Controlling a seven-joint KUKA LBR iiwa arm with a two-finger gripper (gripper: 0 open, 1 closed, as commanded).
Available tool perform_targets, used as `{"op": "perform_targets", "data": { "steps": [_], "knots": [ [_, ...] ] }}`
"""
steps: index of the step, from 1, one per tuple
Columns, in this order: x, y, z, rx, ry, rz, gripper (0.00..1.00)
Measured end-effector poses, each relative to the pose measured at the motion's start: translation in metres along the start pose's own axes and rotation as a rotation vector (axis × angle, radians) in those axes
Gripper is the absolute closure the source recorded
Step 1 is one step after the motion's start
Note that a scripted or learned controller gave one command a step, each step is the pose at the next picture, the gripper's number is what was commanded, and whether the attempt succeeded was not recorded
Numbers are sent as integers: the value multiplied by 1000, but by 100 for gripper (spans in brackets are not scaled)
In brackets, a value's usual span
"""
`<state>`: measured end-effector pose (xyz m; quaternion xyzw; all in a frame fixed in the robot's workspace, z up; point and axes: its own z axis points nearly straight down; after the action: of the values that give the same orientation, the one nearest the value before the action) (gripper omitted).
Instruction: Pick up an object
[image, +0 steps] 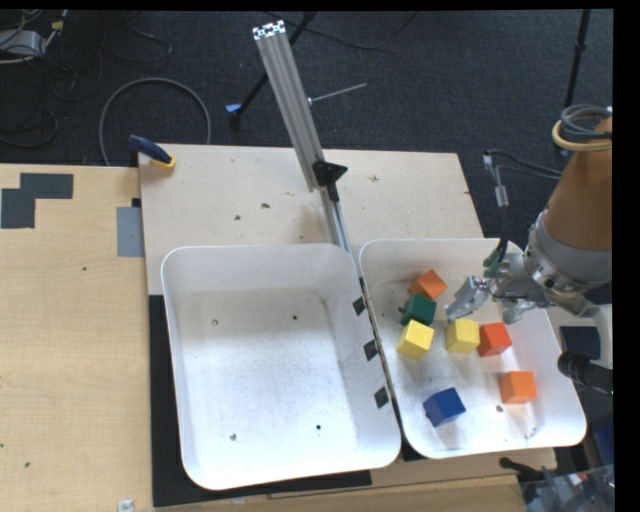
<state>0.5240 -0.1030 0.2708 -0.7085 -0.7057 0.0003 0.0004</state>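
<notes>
So far nothing is lifted: the yellow cube nearest the jaws sits on the floor of the right bin, with a red cube touching its right side and a second yellow cube to its left. The gripper hovers just above and behind that yellow cube, its jaws apparently spread and holding nothing, so closing in, grasping and raising all remain.
</notes>
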Motion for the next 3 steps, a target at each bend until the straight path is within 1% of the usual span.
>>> {"op": "perform_targets", "data": {
  "steps": [1,2,3],
  "knots": [
    [-13,21,180,0,2,-5,0],
    [-36,87,181,29,10,-1,0],
    [-17,23,178,-1,0,-1,0]
  ]
}}
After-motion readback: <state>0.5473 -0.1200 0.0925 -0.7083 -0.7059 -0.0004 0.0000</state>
